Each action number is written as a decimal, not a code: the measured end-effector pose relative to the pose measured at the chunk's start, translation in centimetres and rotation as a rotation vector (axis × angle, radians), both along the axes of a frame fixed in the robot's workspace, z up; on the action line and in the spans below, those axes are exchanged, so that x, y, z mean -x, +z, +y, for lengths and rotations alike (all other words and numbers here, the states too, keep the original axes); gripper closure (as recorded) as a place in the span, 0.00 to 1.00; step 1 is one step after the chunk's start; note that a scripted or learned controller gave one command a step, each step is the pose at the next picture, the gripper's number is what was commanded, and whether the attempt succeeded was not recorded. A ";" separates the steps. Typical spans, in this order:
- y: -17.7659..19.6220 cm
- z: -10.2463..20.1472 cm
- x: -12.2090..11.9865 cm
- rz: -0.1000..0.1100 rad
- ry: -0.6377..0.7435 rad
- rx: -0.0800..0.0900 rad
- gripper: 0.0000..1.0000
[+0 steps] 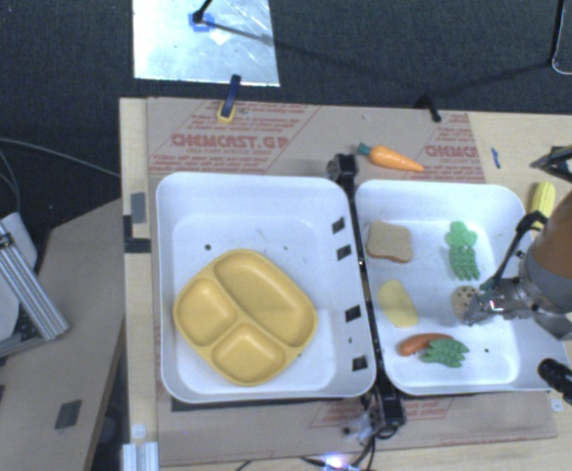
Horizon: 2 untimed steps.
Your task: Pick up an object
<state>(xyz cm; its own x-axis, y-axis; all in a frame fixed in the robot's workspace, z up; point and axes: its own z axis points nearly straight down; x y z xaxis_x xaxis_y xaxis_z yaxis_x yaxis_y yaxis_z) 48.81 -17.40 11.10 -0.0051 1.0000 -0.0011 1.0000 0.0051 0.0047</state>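
Hovering low in the right bin [509, 204], your gripper [479, 307] sits beside a round cookie [463, 298]; you cannot tell its opening or grasp. Crowding from the green toy [446, 353] nearby risks a missed or glancing pick.
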 end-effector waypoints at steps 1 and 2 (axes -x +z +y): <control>-1.5 -0.5 0.2 0.005 -0.004 -0.001 1.00; -0.4 -0.5 0.0 0.001 -0.001 0.000 1.00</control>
